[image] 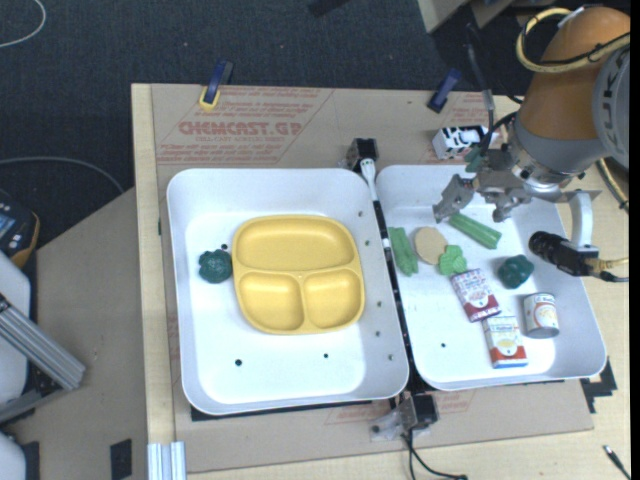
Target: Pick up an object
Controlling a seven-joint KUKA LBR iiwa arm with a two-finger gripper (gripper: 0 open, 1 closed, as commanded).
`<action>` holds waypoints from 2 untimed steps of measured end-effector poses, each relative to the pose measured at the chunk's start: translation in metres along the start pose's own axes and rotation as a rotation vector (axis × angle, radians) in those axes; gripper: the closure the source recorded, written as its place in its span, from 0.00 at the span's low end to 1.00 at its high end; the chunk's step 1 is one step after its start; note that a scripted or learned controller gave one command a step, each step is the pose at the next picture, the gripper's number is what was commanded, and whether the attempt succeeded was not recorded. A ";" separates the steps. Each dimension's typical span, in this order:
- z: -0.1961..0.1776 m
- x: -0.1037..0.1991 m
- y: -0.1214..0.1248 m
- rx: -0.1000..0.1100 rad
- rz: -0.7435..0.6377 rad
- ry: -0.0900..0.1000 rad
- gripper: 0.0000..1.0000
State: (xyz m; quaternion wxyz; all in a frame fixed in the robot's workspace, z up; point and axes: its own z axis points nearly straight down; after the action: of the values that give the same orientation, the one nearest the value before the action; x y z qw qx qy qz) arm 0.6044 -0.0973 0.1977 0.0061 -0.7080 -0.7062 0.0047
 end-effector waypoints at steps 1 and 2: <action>-0.007 0.000 0.003 -0.013 -0.002 -0.001 0.00; 0.051 -0.009 0.003 -0.007 -0.001 -0.001 0.00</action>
State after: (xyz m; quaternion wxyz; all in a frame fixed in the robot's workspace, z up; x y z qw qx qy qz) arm 0.6066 -0.1061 0.1466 0.0034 -0.7076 -0.7066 0.0024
